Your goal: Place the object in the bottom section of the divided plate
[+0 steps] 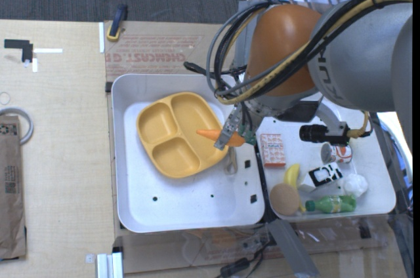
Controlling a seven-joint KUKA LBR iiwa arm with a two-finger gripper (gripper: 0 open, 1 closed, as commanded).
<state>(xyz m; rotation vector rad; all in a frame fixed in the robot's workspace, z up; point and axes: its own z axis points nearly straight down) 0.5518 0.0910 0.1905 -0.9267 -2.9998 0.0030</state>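
Grey arm [367,54], glossy orange band [285,47], looped black and yellow cables [262,21]

two white bins [131,204], one yellow divided plate [177,134], one carrot [210,134], one banana [293,174], one green bottle [331,205].

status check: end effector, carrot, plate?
End effector at the yellow divided plate's right rim, over the left bin. Orange carrot at its tip, lying across the rim; grip unclear. Bottom section bare, nothing in the way.
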